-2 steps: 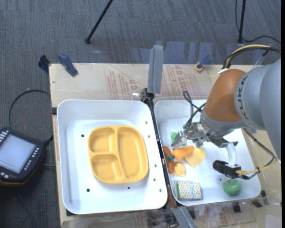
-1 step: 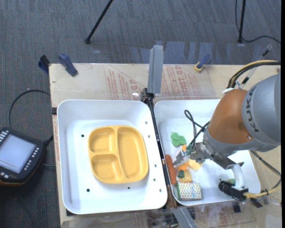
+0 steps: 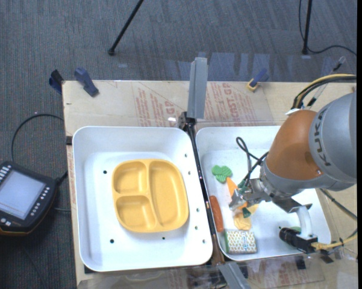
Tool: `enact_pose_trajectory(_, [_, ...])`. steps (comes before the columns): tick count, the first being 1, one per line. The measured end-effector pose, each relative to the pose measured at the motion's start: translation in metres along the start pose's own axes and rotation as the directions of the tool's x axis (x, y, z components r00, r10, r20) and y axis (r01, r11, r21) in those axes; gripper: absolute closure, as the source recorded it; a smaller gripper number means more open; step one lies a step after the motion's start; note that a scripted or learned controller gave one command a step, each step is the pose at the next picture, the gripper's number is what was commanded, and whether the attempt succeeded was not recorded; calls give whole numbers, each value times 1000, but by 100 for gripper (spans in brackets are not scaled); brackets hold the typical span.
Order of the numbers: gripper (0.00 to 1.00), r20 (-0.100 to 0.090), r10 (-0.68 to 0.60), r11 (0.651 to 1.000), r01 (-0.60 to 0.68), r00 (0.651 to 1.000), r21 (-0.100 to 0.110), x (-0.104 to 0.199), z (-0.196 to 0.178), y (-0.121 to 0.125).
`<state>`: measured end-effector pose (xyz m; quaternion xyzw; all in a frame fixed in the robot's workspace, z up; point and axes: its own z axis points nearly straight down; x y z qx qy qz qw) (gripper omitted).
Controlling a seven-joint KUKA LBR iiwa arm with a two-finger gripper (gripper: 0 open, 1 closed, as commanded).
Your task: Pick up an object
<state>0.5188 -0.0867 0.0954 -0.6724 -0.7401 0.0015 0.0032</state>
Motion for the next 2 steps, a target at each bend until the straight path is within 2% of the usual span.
enact_pose_trajectory(1, [100,0,88,996,-88,996,-11,50,-95,28])
enact_pose_trajectory(2, [100,1,88,996,-88,996,-7,63,-140,32])
